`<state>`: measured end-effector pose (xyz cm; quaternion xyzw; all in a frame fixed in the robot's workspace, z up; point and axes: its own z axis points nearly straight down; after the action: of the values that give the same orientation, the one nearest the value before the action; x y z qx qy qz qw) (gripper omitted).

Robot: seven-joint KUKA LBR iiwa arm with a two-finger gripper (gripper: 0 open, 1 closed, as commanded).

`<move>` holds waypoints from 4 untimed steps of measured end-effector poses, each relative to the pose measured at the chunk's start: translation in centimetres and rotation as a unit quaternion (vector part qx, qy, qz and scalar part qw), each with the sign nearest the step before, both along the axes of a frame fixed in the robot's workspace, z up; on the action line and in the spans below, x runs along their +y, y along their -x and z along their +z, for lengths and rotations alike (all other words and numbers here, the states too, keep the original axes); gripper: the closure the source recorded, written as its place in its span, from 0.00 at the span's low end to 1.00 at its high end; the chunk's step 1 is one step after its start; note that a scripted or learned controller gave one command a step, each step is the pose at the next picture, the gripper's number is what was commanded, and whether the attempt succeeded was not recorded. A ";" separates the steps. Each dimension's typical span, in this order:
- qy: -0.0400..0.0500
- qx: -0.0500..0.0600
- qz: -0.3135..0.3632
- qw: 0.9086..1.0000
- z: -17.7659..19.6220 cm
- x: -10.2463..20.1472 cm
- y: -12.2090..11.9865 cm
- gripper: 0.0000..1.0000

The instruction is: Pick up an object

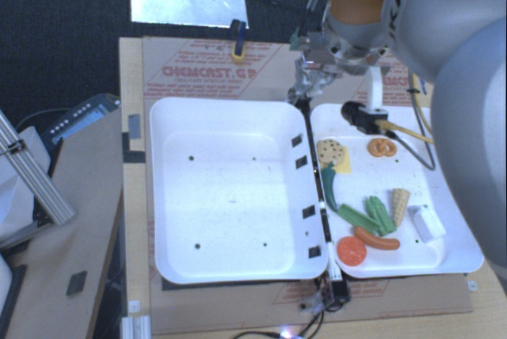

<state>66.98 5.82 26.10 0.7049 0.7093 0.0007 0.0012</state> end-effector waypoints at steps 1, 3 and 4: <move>-0.003 -0.008 0.003 1.000 14.1 6.9 0.0 1.00; 0.000 0.001 -0.002 1.000 1.3 12.9 0.1 1.00; 0.000 0.002 -0.005 1.000 0.2 7.5 0.1 1.00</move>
<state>66.87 13.32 26.28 0.7081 0.7061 -0.0009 0.0003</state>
